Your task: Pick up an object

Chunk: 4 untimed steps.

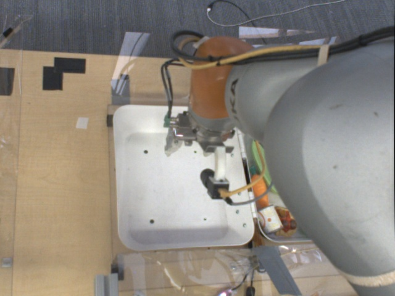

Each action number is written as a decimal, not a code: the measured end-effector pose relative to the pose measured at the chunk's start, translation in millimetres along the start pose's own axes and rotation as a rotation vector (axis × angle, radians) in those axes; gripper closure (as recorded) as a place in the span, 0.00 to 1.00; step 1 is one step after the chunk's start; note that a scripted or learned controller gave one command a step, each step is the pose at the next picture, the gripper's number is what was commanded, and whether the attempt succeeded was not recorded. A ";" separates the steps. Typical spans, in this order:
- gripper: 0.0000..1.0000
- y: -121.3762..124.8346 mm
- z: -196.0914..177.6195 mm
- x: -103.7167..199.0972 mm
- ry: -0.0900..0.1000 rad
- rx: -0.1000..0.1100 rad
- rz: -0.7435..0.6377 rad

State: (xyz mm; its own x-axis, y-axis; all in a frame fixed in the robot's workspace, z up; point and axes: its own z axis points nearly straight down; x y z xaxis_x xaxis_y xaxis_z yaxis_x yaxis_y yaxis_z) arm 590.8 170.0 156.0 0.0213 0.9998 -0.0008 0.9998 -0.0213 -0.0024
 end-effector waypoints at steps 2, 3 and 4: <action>0.00 -72.9 28.9 -24.9 -0.001 0.002 0.292; 0.00 -43.5 -25.0 -91.9 -0.001 0.001 0.684; 0.00 -19.1 -24.9 -137.6 -0.001 0.001 0.620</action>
State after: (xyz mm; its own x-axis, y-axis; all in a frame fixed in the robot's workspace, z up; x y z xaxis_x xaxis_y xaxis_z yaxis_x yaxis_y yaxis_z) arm 568.9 32.8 181.1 0.5983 0.8012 -0.0029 0.8012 -0.5983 -0.0020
